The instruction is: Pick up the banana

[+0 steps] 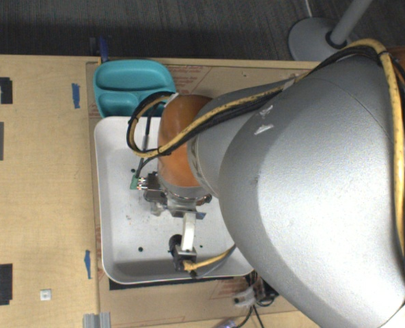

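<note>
Dark grey carpet [154, 12] borders the tan bench [38, 203].

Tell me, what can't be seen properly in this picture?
Camera view:
- White bin: its right side is covered by the grey arm.
- Where the banana is: cannot tell; the arm may cover it.
- Teal object: partly behind the arm's cable, too unclear to name.
- Dark specks on the bin floor: too small to identify.

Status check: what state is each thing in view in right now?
white bin: sitting flat on the bench, right side covered by the arm.
teal object: resting at the bin's upper rim.
arm: reached in over the bin, wrist pointing down at its floor.
</note>
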`<control>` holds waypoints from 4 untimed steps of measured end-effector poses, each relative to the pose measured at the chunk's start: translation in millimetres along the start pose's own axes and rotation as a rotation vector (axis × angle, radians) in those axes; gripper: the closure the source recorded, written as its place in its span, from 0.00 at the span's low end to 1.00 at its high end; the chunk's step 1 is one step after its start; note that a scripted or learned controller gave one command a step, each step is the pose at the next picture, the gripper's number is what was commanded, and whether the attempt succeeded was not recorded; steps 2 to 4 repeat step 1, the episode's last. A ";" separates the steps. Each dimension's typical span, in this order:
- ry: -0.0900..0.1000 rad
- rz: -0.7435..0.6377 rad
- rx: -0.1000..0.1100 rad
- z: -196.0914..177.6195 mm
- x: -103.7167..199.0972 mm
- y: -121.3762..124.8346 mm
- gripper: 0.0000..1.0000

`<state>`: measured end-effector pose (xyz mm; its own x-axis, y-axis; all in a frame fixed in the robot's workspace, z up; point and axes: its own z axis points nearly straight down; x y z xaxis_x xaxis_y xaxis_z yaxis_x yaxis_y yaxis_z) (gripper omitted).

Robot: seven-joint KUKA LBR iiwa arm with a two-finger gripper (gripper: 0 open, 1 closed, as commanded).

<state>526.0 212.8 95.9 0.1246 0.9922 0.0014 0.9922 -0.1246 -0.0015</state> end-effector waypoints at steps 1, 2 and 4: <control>0.000 -0.473 -0.008 8.9 6.0 -45.8 1.00; 0.000 -0.473 -0.008 8.9 6.0 -45.8 1.00; 0.000 -0.473 -0.008 8.9 6.0 -45.8 1.00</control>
